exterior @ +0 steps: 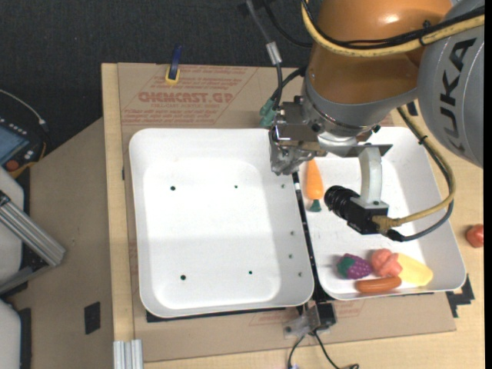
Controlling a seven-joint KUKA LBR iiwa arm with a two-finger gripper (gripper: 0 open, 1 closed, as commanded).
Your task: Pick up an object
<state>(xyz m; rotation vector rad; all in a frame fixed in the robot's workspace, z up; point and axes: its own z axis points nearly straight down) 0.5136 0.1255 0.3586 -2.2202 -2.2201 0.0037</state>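
The pincer [290,162] hangs over the ridge where the left bin [154,206] meets the right bin [430,206]; whether it is released or clenched cannot be told, as the wrist hides it. Just right of the pincer and slightly nearer the camera lies a toy carrot [313,183] in the right bin, long axis running near to far, green tip toward the camera. Farther right and nearer sit a purple grape bunch [354,267], a sausage [377,285], a pink toy [386,262] and a yellow piece [415,271] clustered together.
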